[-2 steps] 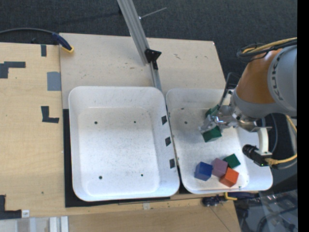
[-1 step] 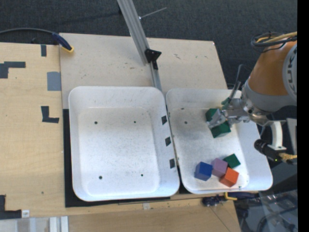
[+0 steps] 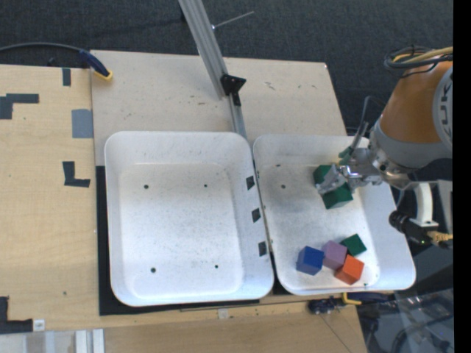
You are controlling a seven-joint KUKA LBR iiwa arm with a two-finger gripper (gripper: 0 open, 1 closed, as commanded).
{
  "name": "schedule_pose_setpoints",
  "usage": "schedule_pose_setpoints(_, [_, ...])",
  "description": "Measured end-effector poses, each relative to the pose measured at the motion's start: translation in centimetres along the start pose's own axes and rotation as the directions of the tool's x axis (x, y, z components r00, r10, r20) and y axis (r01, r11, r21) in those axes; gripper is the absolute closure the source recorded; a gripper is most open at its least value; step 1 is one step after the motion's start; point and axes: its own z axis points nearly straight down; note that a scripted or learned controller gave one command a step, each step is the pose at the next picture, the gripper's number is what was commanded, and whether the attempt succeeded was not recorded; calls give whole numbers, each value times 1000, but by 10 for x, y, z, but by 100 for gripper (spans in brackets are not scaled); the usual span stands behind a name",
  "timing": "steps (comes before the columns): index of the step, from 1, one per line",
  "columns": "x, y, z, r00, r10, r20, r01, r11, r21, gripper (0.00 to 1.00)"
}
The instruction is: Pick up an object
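My gripper (image 3: 335, 181) hangs low over the upper middle of the right bin (image 3: 294, 153), reaching in from the right. Under and around its tip lie green pieces: one green block (image 3: 339, 197) just below it and another green patch (image 3: 321, 173) at its left. Whether these are one object or two is unclear, as the gripper covers the middle. Near the bin's front edge sit a blue cube (image 3: 310, 259), a purple cube (image 3: 335, 254), an orange cube (image 3: 352, 270) and a dark green cube (image 3: 355, 243), close together.
The left bin (image 3: 118, 153) stands beside the right one, sharing a raised rim in the middle. A slanted metal rail (image 3: 202, 35) runs from the top down to the bins' junction. The arm's orange band (image 3: 412, 101) looms at the right.
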Motion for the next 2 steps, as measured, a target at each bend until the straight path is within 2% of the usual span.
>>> schedule_pose_setpoints(1, [49,-11,8,1000,-4,-1,4,1000,3,100])
schedule_pose_setpoints(2, [105,-29,1,1000,-6,-2,6,1000,3,100])
